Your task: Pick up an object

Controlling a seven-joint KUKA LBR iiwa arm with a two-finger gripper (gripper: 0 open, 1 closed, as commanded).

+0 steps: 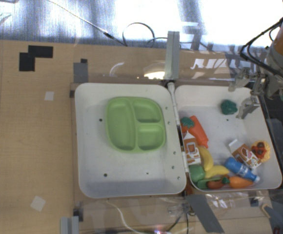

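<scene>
Grey and metallic, the two-finger gripper point(247, 107) hangs over the far right corner of the right-hand shallow white bin point(214, 126), just beside the small dark green lumpy toy point(228, 107); its fingers appear slightly parted with nothing between them, though the slant leaves the gap uncertain. That green toy, lying alone on bare bin floor, is the likeliest object to pick. Nearer the camera from it, a crowded cluster lies against the bin's left and near walls: an orange carrot-shaped toy point(199, 130), a small printed carton point(192, 152), a yellow banana-shaped toy point(209, 162), a blue bottle point(240, 169) and a red-and-brown packet point(251, 155). Risks, as judged: the gripper stands to the toy's right, so a straight descent would close on air; the rounded lump may squirt from the fingers; the adjacent bin wall may block one finger.
</scene>
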